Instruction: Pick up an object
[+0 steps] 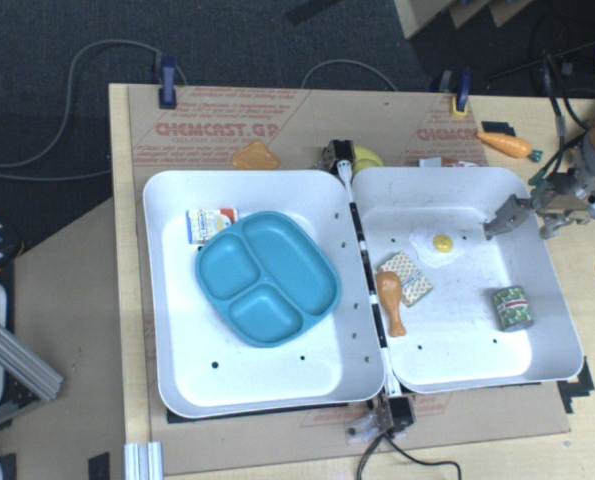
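- Two white bins: left bin [167, 298] and right bin [537, 353].
- One blue tray [267, 278].
- One small carton [209, 223].
- One wooden spoon [391, 301].
- One checkered packet [407, 276].
- One fried egg [437, 245].
- One green box [513, 307].
- Two blue clamps: one [166, 80], another [461, 90].
- One carrot [508, 145].
- One gripper [525, 218].

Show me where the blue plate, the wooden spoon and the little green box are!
blue plate [267, 278], camera view, on its middle divider.
wooden spoon [390, 302], camera view, on its handle just below the bowl.
green box [513, 307], camera view, on its top face.
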